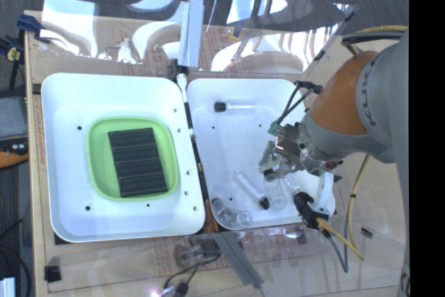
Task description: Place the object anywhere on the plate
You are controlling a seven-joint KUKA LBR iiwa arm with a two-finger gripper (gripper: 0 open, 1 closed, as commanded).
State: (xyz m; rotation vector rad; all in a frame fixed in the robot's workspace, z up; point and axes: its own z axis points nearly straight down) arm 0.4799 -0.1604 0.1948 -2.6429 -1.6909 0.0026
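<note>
A green plate (99, 170) lies in the left white bin (62, 101). A black ridged rectangular block (138, 162) rests flat on the middle of the plate. My gripper (273, 176) hangs low over the right white bin (222, 142), in its lower right part, far from the plate. Directly under and beside it lie clear vials: one with a black cap (267, 202) and a clear one (245, 185) just to its left. The wrist hides what is at the tips.
A clear tube with a black cap (234, 107) lies near the right bin's back wall. Two small clear pieces (232, 214) sit in its front left corner. The arm's orange band (344, 104) and cables cover the bin's right side. A ridge (193, 149) divides the bins.
</note>
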